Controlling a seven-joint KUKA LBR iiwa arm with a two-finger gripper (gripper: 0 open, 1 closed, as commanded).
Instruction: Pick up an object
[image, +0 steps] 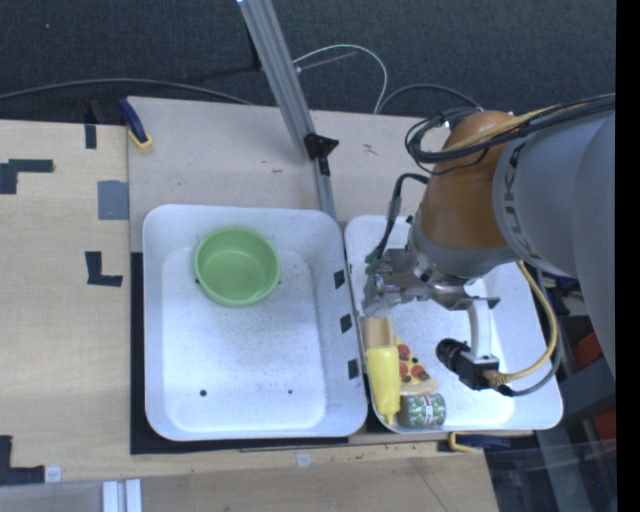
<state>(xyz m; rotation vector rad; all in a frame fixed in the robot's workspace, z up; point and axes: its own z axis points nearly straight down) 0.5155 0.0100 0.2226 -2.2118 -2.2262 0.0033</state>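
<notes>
The gripper (378, 298) hangs low over the right bin (530, 400), near its left wall. Just below it in the view lies a yellow bottle (383, 375), its long axis running away from the gripper toward the bin's near edge, with a small can (421, 408) beside its far end. The arm's bulk shadows the gripper; whether anything is gripped I cannot tell.

One fixed camera looks down from above the table (60, 250) at a slant, far enough back to take in both white bins side by side: the left bin (160, 330) lies mid-frame, the right bin (535, 395) toward the right, where the arm (560, 190) enters
</notes>
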